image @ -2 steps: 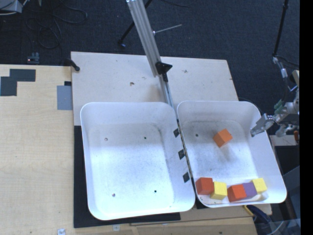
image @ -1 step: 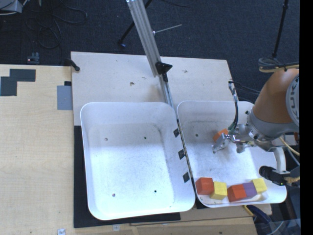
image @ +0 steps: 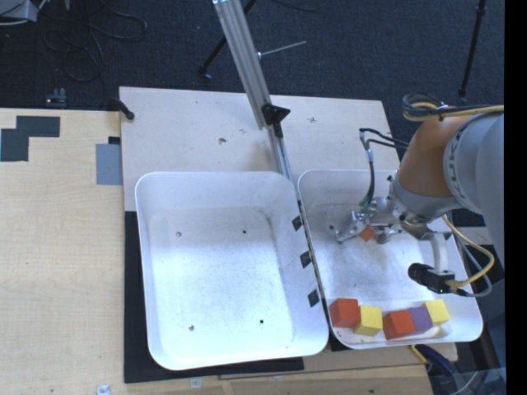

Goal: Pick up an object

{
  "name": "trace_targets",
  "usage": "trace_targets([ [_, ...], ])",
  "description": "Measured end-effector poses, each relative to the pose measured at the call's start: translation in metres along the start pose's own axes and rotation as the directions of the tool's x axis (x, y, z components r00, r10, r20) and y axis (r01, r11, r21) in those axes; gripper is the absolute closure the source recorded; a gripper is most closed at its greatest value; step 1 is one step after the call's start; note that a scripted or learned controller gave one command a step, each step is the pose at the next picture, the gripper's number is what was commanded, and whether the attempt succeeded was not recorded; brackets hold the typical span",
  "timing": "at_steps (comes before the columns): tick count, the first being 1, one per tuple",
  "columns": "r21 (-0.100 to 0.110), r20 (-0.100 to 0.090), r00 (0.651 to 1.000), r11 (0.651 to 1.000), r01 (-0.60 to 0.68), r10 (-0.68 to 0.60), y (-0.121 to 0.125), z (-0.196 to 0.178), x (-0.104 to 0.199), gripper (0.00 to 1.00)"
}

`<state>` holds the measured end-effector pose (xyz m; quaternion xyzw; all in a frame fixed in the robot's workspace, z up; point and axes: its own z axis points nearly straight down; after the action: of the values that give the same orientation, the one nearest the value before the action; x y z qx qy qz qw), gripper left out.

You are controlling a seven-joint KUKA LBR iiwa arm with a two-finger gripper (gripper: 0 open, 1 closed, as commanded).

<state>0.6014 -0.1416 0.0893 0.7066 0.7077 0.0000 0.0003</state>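
Five blocks line the lower edge of the right bin: red block, yellow block, another red, purple block, yellow. Farther up, mid-bin, the jaws seemingly pinch something small and orange; lifting straight and slowly would test that hold.

dark carpet floor, loose cables; pale wood bench.
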Motion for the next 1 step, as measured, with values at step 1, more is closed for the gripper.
trace_targets([
  [1,0.002,-0.001,1.000,1.000,-0.004,0.004,-0.0017,-0.0113,-0.0014,1.00],
])
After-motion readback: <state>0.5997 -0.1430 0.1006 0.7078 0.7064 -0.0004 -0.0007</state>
